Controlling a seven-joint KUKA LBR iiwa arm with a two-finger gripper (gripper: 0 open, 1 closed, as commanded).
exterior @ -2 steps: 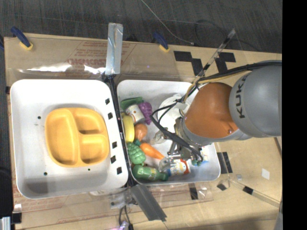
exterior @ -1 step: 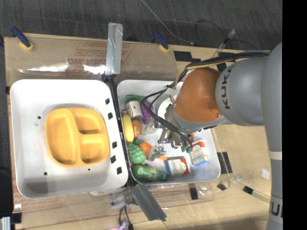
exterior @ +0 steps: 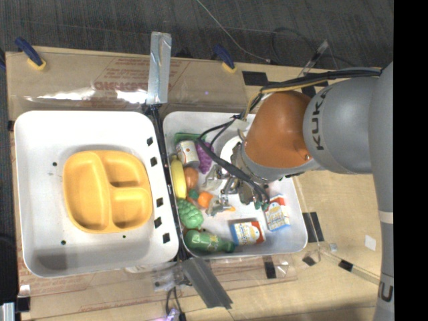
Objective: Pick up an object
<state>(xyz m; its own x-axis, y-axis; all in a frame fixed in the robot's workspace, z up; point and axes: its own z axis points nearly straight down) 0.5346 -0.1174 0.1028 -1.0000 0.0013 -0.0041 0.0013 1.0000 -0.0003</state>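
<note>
While no single item is named by the task, the likeliest candidates lie in the right bin point(exterior: 294, 236): a yellow banana point(exterior: 177, 178) along the left wall, a brown rounded piece point(exterior: 192, 177) touching it, a small orange piece point(exterior: 204, 197), a knobbly green item point(exterior: 189, 213), a dark green vegetable shape point(exterior: 207, 241) by the near wall, and two small printed cartons point(exterior: 245, 232) point(exterior: 275, 216). These look like smooth moulded plastic toys and glossy card boxes. The pincer point(exterior: 224, 196) hangs low among them, near the orange piece, its metal linkage tangled visually with the clutter, so I cannot tell whether it is spread or closed, nor whether anything sits in it. I judge the step to be the descent or grasp attempt; next would come a clean closure on one item and a straight lift clear of its neighbours, which crowd closely. Rounded, slick shapes may slip. Beyond, the left bin point(exterior: 40, 132) holds a yellow divided tray point(exterior: 107, 189) of smooth plastic, and both bins rest on a cardboard-lined tabletop point(exterior: 67, 72)
</note>
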